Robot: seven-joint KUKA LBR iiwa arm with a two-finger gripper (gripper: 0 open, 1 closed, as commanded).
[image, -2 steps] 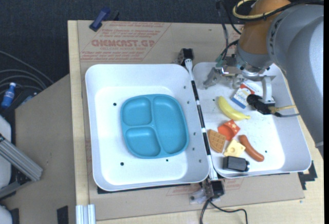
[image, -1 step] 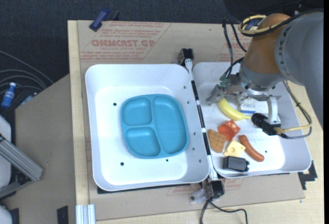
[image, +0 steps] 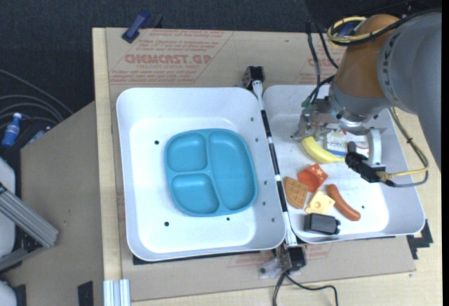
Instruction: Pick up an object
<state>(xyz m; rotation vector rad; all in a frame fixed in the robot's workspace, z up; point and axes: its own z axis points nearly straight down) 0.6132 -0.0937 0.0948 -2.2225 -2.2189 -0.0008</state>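
In the right bin (image: 400, 217) lie several toy foods. A yellow banana (image: 319, 151) rests near the bin's middle, with a red piece (image: 313, 175), a waffle (image: 296, 193), a yellow cheese wedge (image: 320, 203), a sausage (image: 343, 203) and a black block (image: 322, 224) in front of it. My gripper (image: 317, 130) is low in the bin, right above the banana's far end. The grey arm with its orange band (image: 365, 62) hangs over it and hides the fingers.
The left bin (image: 140, 227) holds a blue divided plate (image: 210, 171). A black clip (image: 253, 76) sits at the far end of the rim between the bins. Yellow and black cables (image: 403, 173) trail over the right bin's right side.
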